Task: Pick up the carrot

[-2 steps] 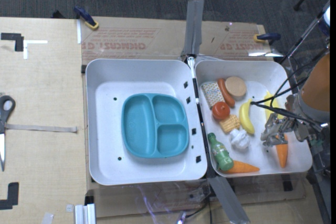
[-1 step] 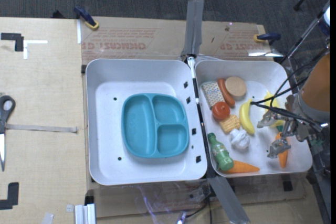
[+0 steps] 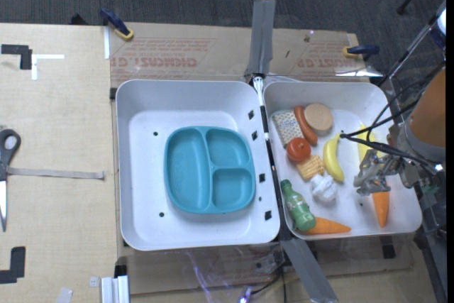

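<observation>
Carrot [image 3: 381, 208] in rt bin | just below claw [image 3: 372, 181], near touching | claw grip state: can't tell

My single fixed camera looks down at a slant from above the desk [image 3: 50, 117], far enough to frame both white bins [image 3: 135, 174], arm [image 3: 429, 117] entering from its right
</observation>
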Robot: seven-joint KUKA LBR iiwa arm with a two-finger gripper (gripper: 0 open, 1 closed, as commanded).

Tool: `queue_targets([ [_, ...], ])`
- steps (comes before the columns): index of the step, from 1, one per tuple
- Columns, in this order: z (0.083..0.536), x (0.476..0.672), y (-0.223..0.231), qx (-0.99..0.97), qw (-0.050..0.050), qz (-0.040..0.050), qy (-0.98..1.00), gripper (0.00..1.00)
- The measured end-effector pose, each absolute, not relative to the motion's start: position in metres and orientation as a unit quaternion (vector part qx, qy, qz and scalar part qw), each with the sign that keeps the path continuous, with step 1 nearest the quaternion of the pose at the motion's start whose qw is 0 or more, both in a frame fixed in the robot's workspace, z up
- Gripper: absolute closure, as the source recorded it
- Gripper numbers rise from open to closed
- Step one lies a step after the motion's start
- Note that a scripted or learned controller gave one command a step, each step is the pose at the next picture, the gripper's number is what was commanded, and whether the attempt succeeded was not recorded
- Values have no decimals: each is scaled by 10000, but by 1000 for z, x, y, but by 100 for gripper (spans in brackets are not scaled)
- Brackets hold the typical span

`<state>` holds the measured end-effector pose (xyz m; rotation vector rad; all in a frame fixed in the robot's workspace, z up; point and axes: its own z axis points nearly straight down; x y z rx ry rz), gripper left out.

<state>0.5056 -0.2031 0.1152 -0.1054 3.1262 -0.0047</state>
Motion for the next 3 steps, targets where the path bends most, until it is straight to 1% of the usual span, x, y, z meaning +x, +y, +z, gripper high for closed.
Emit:
queue_targets([
  [1, 115, 506, -203, -336, 68, -14, 9994, 0],
  [2, 93, 499, -221, -1630, 17, -3, 9866, 0],
  [3, 103, 502, -221, -1634, 46, -14, 9866, 100],
])
